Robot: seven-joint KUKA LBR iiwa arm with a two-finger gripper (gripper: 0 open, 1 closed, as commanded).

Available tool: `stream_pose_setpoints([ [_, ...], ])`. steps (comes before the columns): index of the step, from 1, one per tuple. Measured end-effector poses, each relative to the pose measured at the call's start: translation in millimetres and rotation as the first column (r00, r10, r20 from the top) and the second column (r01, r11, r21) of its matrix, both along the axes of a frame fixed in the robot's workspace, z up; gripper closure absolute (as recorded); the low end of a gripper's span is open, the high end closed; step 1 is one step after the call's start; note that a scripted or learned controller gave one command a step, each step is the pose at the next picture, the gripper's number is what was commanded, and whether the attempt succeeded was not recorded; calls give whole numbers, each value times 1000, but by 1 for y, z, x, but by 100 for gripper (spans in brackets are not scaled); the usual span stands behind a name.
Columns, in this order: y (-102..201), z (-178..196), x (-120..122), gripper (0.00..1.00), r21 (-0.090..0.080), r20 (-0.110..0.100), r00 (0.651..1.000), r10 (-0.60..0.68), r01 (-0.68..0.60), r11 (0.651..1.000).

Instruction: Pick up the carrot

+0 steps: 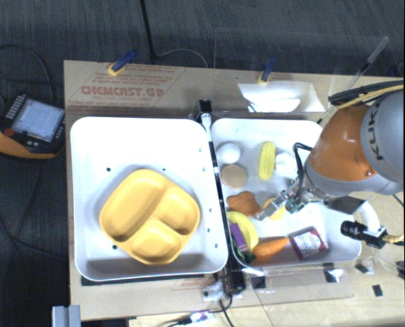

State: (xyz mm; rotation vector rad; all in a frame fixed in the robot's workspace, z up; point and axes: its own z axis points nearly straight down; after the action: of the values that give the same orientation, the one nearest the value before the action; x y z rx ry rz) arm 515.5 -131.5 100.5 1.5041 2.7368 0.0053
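Note:
The orange carrot (pixel 271 248) lies along the front wall of the right bin (pixel 305 131), pointing right, between a yellow banana (pixel 246 227) and a maroon packet (pixel 307 242). My gripper (pixel 281 205) hangs low over the middle of that bin, a short way behind the carrot and apart from it. A small yellow piece (pixel 277 214) shows right under the gripper tip. The grey arm with its orange band (pixel 342 152) comes in from the right.
The right bin also holds a white egg (pixel 228 153), a corn cob (pixel 266 160), a beige round piece (pixel 234 176), a brown piece (pixel 243 201) and a purple item (pixel 237 236). A yellow divided plate (pixel 150 215) sits in the left bin (pixel 93 135).

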Motion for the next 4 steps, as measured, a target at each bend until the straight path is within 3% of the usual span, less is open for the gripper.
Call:
stream_pose_setpoints([
  [1,25,-6,-6,100,-11,14,994,112,-111,994],
  [2,25,3,-5,100,-11,15,994,110,-110,994],
  [3,24,-6,-16,100,17,4,933,-361,361,933],
  [4,20,-10,-18,0,8,6,931,-364,364,931],
])
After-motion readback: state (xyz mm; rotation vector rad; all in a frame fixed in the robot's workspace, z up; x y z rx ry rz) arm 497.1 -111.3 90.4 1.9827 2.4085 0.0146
